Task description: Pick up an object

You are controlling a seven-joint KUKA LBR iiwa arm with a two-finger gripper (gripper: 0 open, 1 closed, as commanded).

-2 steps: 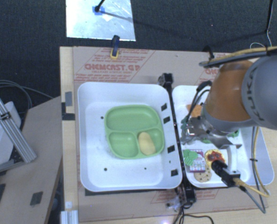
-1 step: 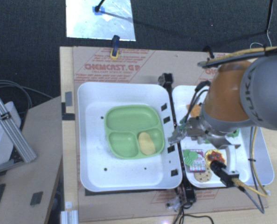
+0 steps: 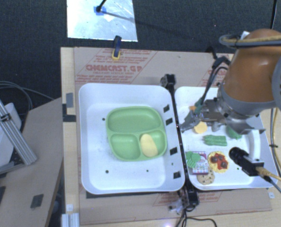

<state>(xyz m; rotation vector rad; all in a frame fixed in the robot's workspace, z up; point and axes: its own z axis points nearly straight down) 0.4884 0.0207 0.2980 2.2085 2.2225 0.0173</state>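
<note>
My gripper (image 3: 193,119) hangs low over the left part of the right bin (image 3: 263,182), beneath the arm's orange band (image 3: 254,63). Just beside its tip lies a small yellow piece (image 3: 200,127). To the right of that rest a green leafy item (image 3: 215,139) and a smaller green piece (image 3: 233,133). Toward the bin's front lie a green square item (image 3: 195,159), a round pizza-like item (image 3: 218,161) and a cookie (image 3: 205,177). Nothing can be seen held in the gripper.
The left bin (image 3: 93,174) bears a green divided plate (image 3: 131,119) with a yellow oval item (image 3: 149,144) in its front right compartment. A black divider with clips (image 3: 174,126) runs between the bins. A black cylinder (image 3: 243,161) on the arm juts over the right bin's front.
</note>
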